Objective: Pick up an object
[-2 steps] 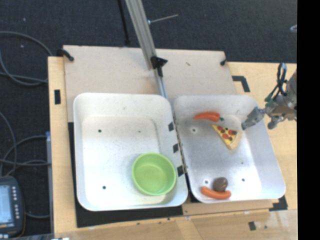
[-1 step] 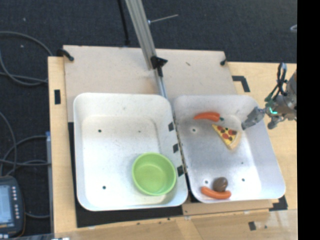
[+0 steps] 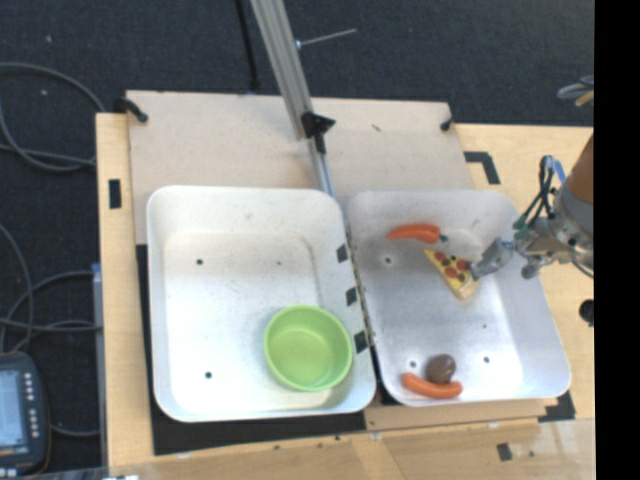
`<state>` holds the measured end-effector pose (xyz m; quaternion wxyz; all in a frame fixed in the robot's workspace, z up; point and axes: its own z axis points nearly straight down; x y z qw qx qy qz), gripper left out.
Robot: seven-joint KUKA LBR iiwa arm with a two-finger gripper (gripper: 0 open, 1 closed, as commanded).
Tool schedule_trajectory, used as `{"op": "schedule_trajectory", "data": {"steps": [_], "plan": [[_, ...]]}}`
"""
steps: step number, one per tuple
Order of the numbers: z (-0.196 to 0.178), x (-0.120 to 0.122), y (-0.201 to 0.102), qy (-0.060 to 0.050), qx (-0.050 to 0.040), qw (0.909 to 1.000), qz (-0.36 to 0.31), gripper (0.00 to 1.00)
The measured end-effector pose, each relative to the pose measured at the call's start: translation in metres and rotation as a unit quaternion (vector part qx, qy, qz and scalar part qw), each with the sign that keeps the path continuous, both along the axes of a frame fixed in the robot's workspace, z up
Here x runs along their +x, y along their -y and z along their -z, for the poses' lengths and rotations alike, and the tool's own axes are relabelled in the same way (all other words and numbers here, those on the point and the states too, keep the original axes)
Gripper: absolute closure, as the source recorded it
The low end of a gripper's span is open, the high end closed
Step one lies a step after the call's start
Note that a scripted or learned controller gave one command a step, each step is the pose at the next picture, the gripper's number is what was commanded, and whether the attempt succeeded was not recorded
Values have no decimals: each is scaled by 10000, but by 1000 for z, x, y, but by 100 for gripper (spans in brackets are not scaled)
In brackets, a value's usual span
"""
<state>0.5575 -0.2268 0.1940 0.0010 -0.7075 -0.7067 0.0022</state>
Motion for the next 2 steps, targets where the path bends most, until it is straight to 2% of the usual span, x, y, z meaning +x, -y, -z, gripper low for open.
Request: {"op": "schedule_trajectory", "data": {"steps": [1,2], "plan": [[61,5,-1,-1,2,10000,3,0],[94,4,1,20,-9,10000,5,0]]}}
